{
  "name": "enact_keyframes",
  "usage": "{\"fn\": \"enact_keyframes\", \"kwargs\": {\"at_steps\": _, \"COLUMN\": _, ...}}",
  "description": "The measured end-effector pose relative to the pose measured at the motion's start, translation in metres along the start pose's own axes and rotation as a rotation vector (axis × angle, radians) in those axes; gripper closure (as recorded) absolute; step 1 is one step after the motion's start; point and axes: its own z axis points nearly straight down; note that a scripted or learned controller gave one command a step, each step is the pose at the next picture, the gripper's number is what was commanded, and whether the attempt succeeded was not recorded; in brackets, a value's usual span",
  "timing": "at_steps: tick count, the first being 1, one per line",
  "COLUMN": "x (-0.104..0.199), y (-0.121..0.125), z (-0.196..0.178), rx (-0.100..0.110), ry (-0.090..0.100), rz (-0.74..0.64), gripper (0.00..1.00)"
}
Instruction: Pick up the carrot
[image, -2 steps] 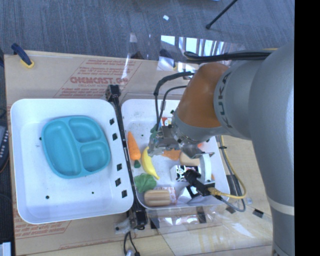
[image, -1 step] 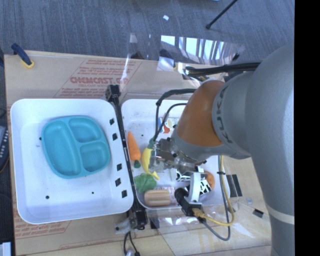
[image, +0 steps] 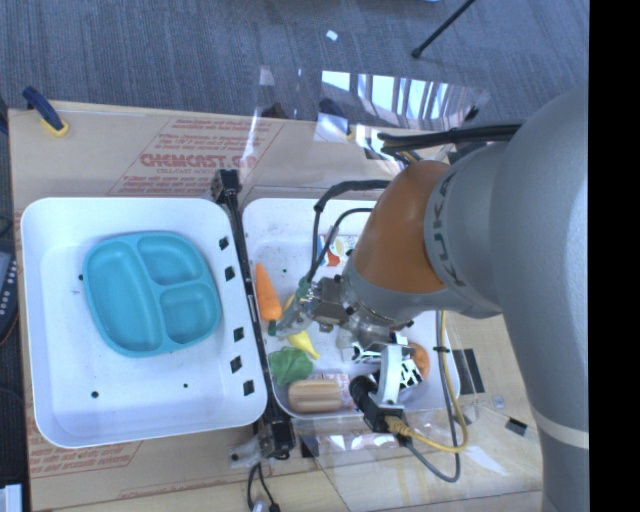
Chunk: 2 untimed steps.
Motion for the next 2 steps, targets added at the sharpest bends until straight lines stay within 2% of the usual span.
{"fn": "enact_keyframes", "kwargs": {"at_steps": 1, "x": -0.038, "y": 0.037, "z": 0.080, "rx": -0.008, "ry": 0.006, "rz": 0.265, "gripper": 0.00}}
{"fn": "enact_keyframes", "kwargs": {"at_steps": 2, "x": 0.006, "y": 0.096, "z": -0.006, "rx": -0.014, "ry": 0.007, "rz": 0.302, "gripper": 0.00}}
